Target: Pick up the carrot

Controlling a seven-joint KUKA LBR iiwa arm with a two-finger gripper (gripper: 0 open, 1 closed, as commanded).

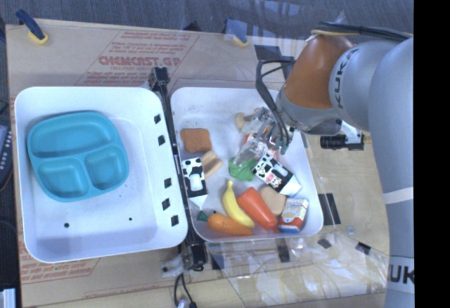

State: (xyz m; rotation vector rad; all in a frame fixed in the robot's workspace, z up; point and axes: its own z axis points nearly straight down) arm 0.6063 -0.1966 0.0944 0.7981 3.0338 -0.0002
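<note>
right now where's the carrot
The carrot lies along the near rim of the right bin, just below the banana and left of the red-orange pepper.

Feed looks evenly lit from overhead, slightly cool cast. I see soft short shadows inside both white bins (91,247), mild glare on clear film (281,268) at lower right. Overall soft focus, small objects mushy, low resolution.
</note>
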